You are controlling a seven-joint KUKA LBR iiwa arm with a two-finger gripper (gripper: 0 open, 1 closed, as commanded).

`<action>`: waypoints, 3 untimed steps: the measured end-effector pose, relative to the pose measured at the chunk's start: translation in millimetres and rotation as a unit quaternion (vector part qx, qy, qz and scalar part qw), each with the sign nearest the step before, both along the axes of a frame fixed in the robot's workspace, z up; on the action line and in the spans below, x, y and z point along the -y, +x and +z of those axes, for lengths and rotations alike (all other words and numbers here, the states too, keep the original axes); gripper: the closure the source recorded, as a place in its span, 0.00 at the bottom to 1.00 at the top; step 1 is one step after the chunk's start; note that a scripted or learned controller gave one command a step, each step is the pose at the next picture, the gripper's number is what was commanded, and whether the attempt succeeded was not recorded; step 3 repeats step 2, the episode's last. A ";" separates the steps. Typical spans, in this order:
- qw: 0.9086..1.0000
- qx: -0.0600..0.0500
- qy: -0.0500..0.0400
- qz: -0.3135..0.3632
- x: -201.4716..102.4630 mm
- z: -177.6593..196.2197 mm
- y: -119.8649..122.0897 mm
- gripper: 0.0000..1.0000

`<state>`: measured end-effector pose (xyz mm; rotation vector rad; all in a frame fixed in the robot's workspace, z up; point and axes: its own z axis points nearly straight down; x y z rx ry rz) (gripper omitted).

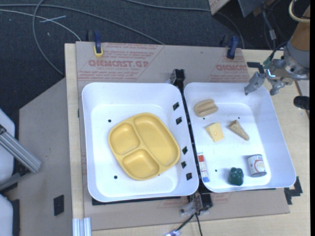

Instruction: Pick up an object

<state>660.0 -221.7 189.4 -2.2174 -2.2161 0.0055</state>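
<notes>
Grey gripper (264,84) hovers over the far right corner of the right bin (275,146), fingers spread wide, holding nothing; cheese (214,132) lies well apart.

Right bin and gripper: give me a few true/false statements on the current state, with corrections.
1. The gripper hovers over the far right corner of the right bin, fingers spread. True.
2. The gripper holds the can. False: the can stands in the bin's near right corner, apart from the gripper.
3. The yellow divided tray lies in the left bin. True.
4. The green pepper sits on the tray. False: it lies in the right bin beside the can.
5. The cheese block lies between the hot dog bun and the pepper. True.
</notes>
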 end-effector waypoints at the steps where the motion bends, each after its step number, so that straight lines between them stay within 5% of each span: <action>1: 1.000 0.001 0.000 0.001 -6.6 -46.1 4.6 0.00; 2: 1.000 0.000 0.001 0.001 -8.5 -98.6 4.0 0.00; 3: 1.000 0.000 0.001 0.001 -8.5 -98.6 4.0 0.00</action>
